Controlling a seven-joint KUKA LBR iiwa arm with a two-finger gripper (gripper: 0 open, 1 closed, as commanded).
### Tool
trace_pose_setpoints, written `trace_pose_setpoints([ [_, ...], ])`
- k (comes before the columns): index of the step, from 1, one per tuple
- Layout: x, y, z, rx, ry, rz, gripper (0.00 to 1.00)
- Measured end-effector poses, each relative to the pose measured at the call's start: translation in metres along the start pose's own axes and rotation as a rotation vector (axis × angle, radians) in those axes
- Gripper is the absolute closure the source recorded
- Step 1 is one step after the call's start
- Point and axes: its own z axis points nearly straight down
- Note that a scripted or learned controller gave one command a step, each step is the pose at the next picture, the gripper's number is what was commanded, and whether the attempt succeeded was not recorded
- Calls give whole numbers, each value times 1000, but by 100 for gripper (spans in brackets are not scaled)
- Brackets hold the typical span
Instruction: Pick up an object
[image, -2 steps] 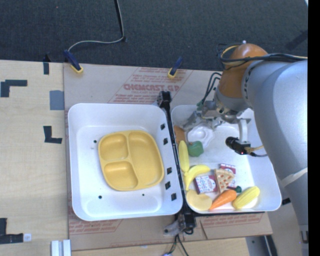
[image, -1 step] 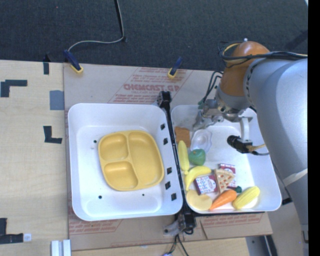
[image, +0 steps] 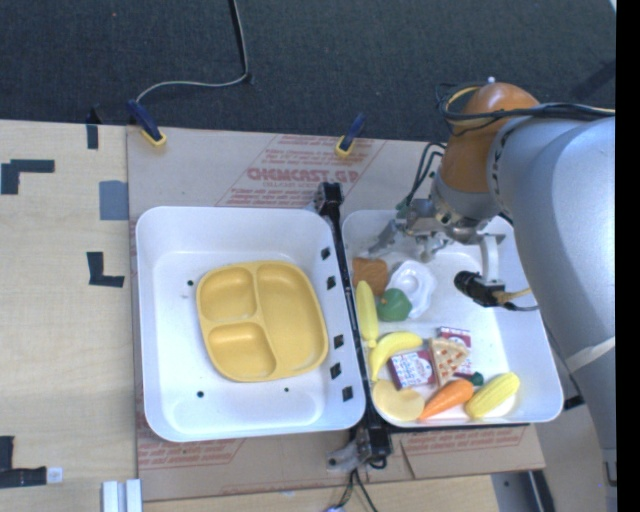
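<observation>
My gripper (image: 405, 243) hangs over the back of the right bin (image: 530, 345), below the arm's orange band (image: 478, 120). It is open, with nothing between its fingers. Just in front of it lie a brown toast piece (image: 368, 271), a white object (image: 414, 279) and a green pepper (image: 395, 304). Nearer the front of the bin are a yellow corn cob (image: 366, 312), a banana (image: 394, 346), a pizza slice (image: 450, 357), a small red box (image: 410, 370), a carrot (image: 446, 396) and another yellow cob (image: 493, 393).
The left bin (image: 160, 300) holds a yellow divided plate (image: 262, 320). A black divider with clips (image: 338, 290) runs between the bins. The grey arm (image: 570, 220) covers the right bin's right side. A black part with a cable (image: 482, 289) juts near the bin's right wall.
</observation>
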Motion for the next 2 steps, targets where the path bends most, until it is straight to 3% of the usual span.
trace_pose_setpoints([
  [1,13,0,9,-2,1,2,0],
  [2,14,1,-2,-5,2,1,100],
])
